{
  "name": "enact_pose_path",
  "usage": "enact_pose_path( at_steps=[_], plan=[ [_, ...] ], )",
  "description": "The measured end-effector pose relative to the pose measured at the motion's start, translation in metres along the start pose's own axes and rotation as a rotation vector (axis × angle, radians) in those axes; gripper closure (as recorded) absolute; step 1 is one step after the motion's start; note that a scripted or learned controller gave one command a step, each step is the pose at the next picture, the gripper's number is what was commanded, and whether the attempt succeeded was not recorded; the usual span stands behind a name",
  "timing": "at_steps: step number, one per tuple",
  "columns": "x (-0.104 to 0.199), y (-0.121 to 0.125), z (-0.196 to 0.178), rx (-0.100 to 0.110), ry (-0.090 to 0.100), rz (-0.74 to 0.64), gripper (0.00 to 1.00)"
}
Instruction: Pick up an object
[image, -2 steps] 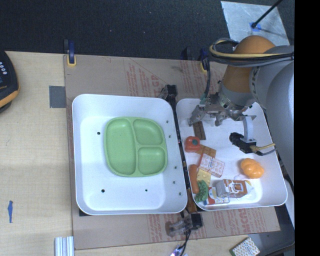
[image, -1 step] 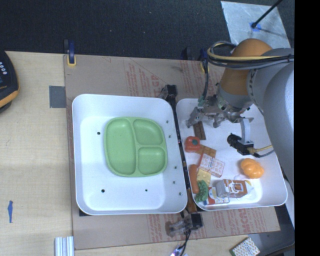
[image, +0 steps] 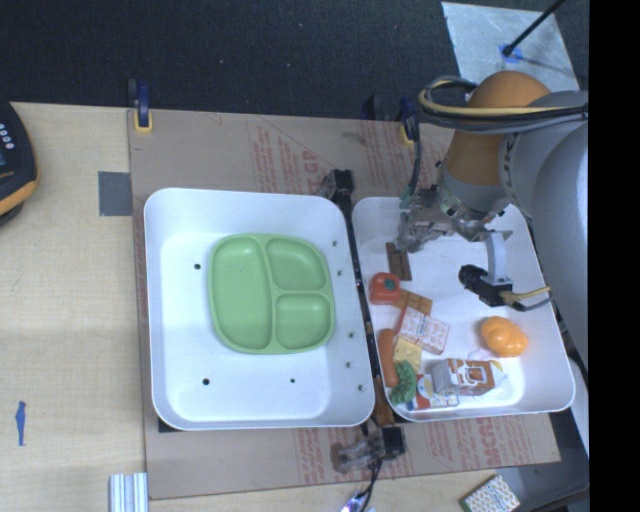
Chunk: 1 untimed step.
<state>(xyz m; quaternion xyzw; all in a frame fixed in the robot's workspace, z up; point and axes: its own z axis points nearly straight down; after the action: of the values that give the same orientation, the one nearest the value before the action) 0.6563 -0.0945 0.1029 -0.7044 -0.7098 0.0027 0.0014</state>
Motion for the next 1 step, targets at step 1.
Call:
enact_pose_path(
  at_steps=[1],
  plan=[
    [0.0001,-0.0002,0.0006,0.001,0.000,0.000,0.00]
  ],
)
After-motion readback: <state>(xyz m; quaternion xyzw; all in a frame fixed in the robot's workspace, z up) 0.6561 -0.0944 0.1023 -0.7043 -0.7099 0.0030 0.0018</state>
